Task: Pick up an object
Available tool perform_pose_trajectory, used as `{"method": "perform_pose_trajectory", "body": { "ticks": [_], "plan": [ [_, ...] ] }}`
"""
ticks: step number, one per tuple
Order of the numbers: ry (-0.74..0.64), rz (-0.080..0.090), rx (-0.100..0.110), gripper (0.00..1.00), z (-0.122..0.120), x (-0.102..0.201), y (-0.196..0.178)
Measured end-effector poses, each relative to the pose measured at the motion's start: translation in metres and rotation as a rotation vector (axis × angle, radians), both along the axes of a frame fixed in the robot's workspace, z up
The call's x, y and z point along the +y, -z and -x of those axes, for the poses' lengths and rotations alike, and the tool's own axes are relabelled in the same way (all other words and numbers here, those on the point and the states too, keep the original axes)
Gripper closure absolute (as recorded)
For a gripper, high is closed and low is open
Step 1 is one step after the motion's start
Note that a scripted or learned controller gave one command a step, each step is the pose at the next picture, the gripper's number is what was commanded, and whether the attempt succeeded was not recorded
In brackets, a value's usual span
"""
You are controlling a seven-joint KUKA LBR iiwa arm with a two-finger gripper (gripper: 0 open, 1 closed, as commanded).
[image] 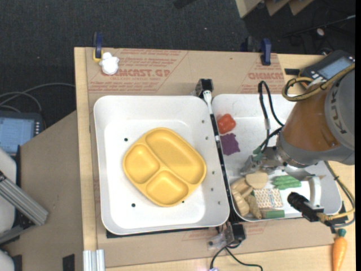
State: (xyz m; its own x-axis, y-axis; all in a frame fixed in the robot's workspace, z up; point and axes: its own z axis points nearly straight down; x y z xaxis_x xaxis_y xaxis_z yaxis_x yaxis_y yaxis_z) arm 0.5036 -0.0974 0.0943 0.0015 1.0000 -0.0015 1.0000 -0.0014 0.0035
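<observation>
My gripper point(255, 164) hangs low over the right bin point(248, 107), near its front left part. Just below it lies a pale beige round piece point(256, 180), and the gripper is close above it or touching it; I cannot tell which. Around that piece are tan wooden pieces point(241, 193), a patterned block point(268, 197), a green stick point(286, 182) and another green piece point(274, 213). Farther back in the same bin rest a red object point(226, 122) and a purple object point(229, 144).
The left bin point(113, 208) holds a yellow divided plate point(163, 165). A white object point(109, 64) sits on the cardboard at the back left. An orange carrot-like thing point(338, 254) lies on the bench at the front right, outside the bins.
</observation>
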Motion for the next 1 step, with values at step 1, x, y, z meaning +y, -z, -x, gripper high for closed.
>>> {"method": "perform_pose_trajectory", "body": {
  "ticks": [1],
  "plan": [
    [-0.011, -0.003, -0.008, 1.0, -0.0434, 0.097, -0.0959]
  ]
}}
